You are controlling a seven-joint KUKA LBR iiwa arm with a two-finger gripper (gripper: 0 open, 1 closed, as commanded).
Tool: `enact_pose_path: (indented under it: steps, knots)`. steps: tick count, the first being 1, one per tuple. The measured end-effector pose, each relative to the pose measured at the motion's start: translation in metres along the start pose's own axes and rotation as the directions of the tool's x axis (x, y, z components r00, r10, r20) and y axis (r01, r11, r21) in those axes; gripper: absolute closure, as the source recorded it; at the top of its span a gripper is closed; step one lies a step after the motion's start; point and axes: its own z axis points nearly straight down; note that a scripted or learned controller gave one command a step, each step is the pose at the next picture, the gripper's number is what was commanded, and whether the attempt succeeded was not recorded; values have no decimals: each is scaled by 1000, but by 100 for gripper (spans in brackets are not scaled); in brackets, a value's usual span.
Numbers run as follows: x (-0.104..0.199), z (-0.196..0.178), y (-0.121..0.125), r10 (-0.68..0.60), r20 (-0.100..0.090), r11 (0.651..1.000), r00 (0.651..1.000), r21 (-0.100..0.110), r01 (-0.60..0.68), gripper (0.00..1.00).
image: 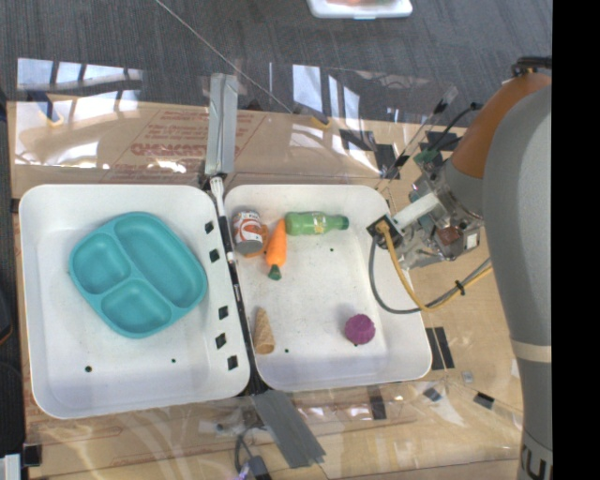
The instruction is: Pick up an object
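My end effector (433, 234) sits off right bin (394, 361); state can't tell. Carrot (275, 247) prob. light, stiff, smooth; take it mid-body, across the width.

1. I cannot make out the fingers of the gripper (433, 236): the wrist end is a tangle of brackets, cables and a yellow hose (398, 281), too cluttered to read.
2. The arm (520, 216) runs off the frame to the right of that wrist, so I see no base.
3. A white object (360, 7) far above the wrist, on the dark floor, is cut by the top edge; I cannot name it.
4. The label on the small can (247, 231), well to the left of the wrist, is too small to read.
5. Reflections on the clear sheet (309, 103) blur the printed cardboard (164, 141) beneath it.
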Motion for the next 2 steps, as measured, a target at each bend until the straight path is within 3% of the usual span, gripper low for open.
enact_pose_path:
  steps: [1, 2]
  knots:
    - [47, -2, 14, 23, -2, 1000, 1000, 0, -23, 100]
    - [-28, -4, -14, -137, -1, 991, 991, 0, 137, 100]
